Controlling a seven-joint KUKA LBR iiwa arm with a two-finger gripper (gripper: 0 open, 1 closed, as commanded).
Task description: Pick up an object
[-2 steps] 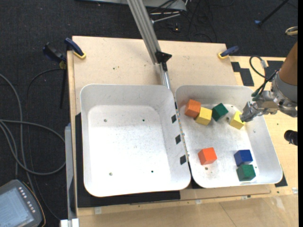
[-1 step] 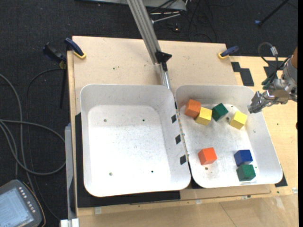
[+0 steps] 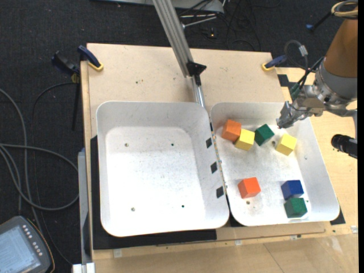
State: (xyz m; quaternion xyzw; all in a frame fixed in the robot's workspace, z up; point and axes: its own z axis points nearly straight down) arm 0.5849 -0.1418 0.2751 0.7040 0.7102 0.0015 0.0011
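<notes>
Seven blocks lie in the right bin (image 3: 318,175): two orange (image 3: 231,130) (image 3: 248,187), two yellow (image 3: 245,139) (image 3: 286,144), two green (image 3: 264,134) (image 3: 296,207), one blue (image 3: 292,188). Gripper (image 3: 286,119) hangs over the bin's far end, between the upper green block and the right-hand yellow block, just above both. Finger spread cannot be told from here; nothing is seen between the tips. Left bin (image 3: 114,118) sits alongside, touching.
</notes>
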